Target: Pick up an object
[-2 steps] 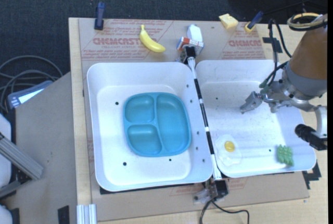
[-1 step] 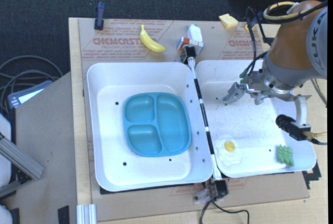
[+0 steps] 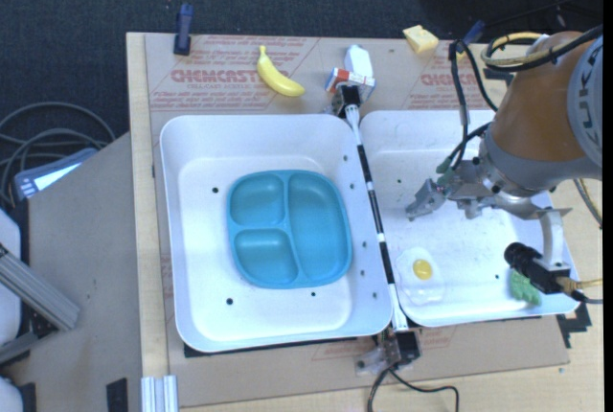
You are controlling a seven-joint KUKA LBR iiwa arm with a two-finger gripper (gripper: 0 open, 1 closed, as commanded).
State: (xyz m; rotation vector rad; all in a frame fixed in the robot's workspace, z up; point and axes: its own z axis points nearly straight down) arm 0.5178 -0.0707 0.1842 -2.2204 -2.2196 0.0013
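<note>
Left bin (image 3: 192, 209) carries a blue divided plate (image 3: 287, 228) at centre; right bin (image 3: 460, 309) has the arm (image 3: 546, 123) over it, gripper (image 3: 426, 201) fingers spread, holding nothing, above a fried-egg toy (image 3: 421, 269) near the front edge, green object (image 3: 525, 288) far right.

The bench (image 3: 220, 80) is covered with brown cardboard that bears red print along its far edge: the large word there reads roughly "CHEMCAST", with smaller red lines above and below it too fine to read. A like red print stands at the far right of the cardboard, partly hidden and not legible.
</note>
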